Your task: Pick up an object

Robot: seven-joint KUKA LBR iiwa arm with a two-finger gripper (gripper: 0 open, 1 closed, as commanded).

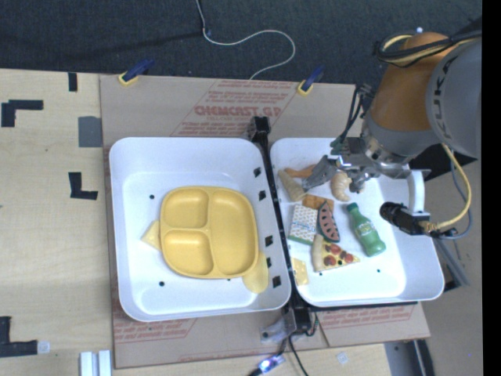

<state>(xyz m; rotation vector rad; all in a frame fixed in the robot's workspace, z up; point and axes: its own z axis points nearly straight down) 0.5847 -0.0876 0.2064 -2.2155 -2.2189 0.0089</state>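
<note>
Two shallow white plastic bins side by side on a brown cardboard sheet [227,108] laid over a pale wooden table [47,233]. Left bin [133,288], glossy, rounded corners, holding a yellow divided plate [210,232], smooth, three compartments, with a flat yellow piece poking out beneath its lower right edge. Right bin [415,280], holding a cluster of small toy foods near its left and middle. Grey arm with orange band [407,92], bulky and rounded, reaching in from the right over the far end of the right bin. End effector [338,172] low over the cluster, fingers spread apart, gripping nothing visible. Green bottle [365,229], smooth plastic, lying tilted. Pizza slice [333,254], triangular, red-dotted. Watermelon slice [328,221], curved, red with dark seeds. Speckled grey-white square [303,222], flat. Beige rounded lump [341,185] just beside the fingers. Thin white cable [250,41] looping across dark carpet above.
</note>
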